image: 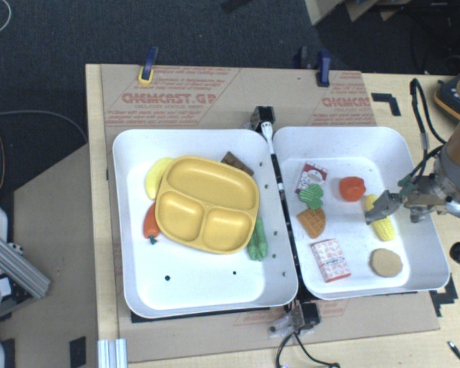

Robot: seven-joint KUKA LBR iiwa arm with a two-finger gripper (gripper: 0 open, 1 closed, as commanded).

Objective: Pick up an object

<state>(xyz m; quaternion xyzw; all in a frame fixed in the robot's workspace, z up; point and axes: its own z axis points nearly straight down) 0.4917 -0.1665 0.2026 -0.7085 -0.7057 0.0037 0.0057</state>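
From my remote seat I see the grey arm reaching in from the right, its dark tool (382,205) low over the right-hand shallow white bin (399,148) and sitting right at the yellow corn-cob toy (383,228); I cannot tell how far its grasping parts are spread or whether anything is caught in them. The corn lies near the bin's right wall, partly under the tool. Close by to the left is a red round tomato-like toy (352,188), and below the corn rests a tan round cookie-like disc (386,263). Further left in this bin I make out a green leafy toy (312,196) on a red-and-white packet (312,176), an orange waffle-textured piece (312,222), and a second red-and-white packet (331,260). The left white bin (192,290) holds a yellow compartment tray (207,204), tilted over a few small toys.
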